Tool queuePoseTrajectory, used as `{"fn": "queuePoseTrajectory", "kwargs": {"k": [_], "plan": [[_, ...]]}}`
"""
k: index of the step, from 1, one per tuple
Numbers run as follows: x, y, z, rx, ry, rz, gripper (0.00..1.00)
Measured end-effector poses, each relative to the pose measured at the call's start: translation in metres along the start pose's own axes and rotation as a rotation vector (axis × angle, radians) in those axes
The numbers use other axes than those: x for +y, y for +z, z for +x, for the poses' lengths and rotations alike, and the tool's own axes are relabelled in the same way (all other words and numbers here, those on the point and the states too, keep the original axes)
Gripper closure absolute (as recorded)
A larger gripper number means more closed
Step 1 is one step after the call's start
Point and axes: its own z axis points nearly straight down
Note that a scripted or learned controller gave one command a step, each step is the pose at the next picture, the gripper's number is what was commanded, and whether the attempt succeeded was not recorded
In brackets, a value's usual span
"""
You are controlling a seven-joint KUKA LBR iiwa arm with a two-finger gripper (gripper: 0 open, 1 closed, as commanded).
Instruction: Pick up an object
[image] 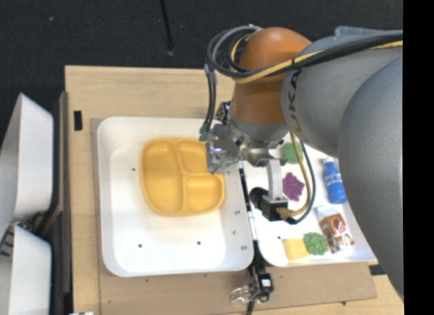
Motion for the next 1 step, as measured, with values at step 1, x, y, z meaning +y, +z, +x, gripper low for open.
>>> {"fn": "queuePoseTrajectory", "kwargs": {"k": [1], "plan": [[0.0003, -0.0001, -0.0015, 0.000, 0.003, 0.000, 0.00]]}}
